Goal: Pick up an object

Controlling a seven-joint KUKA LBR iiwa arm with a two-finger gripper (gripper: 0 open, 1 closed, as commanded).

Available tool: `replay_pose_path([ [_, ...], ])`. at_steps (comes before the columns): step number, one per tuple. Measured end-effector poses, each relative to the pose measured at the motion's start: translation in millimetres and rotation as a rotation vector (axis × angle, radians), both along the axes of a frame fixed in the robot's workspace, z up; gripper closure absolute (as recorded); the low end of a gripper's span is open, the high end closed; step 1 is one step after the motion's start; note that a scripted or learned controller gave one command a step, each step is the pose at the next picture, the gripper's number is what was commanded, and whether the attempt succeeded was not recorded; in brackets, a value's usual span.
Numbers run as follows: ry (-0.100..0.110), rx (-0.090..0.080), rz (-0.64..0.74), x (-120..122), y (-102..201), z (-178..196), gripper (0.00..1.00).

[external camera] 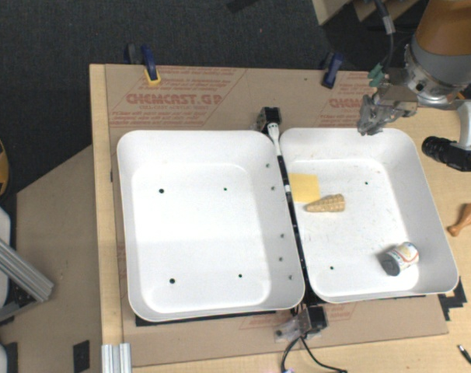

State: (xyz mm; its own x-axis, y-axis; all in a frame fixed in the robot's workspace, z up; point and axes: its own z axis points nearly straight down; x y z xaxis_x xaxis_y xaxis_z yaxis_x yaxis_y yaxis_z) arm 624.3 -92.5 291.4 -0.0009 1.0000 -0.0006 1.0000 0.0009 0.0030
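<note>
Upper right of the frame, the hand (371, 124) hangs over the far rim of the right bin (430, 208), nothing visible in it. Inside that bin, a yellow square piece (304, 186) lies near the left wall, with a tan cone (326, 204) touching its lower edge. Well apart, in the lower right corner, rests a small grey and white object (399, 259). The left bin (134, 208) sits beside it on the counter (103, 130), two blue clamps (148, 62) gripping the counter's far edge.

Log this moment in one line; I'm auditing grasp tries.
gripper: above right bin far rim | holding: nothing seen | in bin: yellow square, cone, small jar
</note>
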Motion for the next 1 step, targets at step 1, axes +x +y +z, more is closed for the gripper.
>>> replay_pose_path([
  [1,-0.017,0.001,0.007,-3.7,62.6,143.4,1.0],
])
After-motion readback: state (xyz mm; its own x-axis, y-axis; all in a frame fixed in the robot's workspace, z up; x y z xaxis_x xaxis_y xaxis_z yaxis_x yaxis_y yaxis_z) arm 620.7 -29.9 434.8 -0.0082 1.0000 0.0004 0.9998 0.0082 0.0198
